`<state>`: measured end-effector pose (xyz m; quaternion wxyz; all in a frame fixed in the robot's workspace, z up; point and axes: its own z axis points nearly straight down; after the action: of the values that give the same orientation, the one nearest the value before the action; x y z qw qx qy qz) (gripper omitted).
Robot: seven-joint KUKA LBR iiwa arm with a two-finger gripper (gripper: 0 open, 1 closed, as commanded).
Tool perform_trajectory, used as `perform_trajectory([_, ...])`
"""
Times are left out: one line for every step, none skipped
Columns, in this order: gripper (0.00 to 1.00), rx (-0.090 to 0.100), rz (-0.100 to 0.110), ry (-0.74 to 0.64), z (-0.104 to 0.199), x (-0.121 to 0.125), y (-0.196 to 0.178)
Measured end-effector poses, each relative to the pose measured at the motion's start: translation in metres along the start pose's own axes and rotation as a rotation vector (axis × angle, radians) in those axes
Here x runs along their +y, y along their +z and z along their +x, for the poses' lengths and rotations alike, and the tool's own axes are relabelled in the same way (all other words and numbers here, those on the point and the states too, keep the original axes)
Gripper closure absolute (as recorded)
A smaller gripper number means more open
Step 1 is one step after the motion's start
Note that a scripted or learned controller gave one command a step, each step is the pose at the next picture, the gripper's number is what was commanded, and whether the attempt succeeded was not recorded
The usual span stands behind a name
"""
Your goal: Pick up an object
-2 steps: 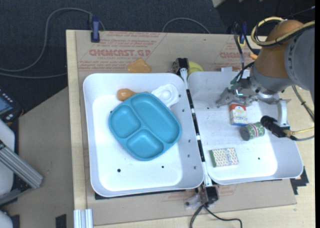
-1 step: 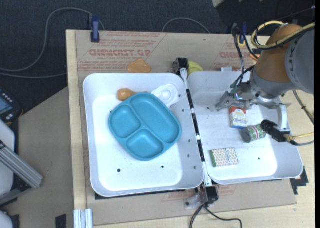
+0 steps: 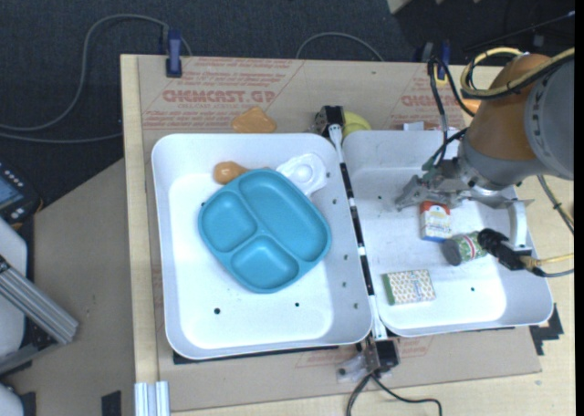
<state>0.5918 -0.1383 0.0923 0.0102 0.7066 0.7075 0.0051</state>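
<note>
The pick-up looks not yet done: nothing shows between the fingers, and every loose item lies on a bin floor.

Going from largest to smallest, the bench (image 3: 137, 223) carries 2 shallow white bins side by side. The left bin (image 3: 192, 314) fills the centre-left of the frame and holds a blue divided tray (image 3: 263, 229) with 3 compartments, lying flat. At the tray's upper right a white lid-like piece (image 3: 303, 170) touches its edge, and at its upper left a small orange lump (image 3: 228, 171) sits just beside it.

The right bin (image 3: 511, 300) sits at the centre-right. The grey arm (image 3: 525, 122), with its orange band, reaches in from the upper right, and the gripper (image 3: 436, 184) hangs low over the upper part of this bin. Its fingers look spread apart with nothing in them, though the wrist shades them.

3 candidates lie in this bin: a green and white packet (image 3: 409, 286) flat toward the lower left, a small bottle with a dark cap (image 3: 470, 247) on its side near the centre, and a red and white pouch (image 3: 437, 220) just below the gripper. The pouch is nearest, so I judge it the likeliest target.

What could hinder: the bottle lies close beside the pouch, and the bin's divider wall is near. An orange piece (image 3: 253, 119) and a yellow object (image 3: 354, 122) rest on the bench above the bins, well out of the way.
</note>
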Motion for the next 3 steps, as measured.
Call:
perform_trajectory([0.0,0.0,-0.001,0.0,-0.005,-0.034,-0.001])
perform_trajectory([1.0,-0.006,-0.004,0.002,-0.007,-0.033,-0.012])
perform_trajectory([0.0,-0.004,-0.002,0.002,-0.007,-0.033,-0.011])
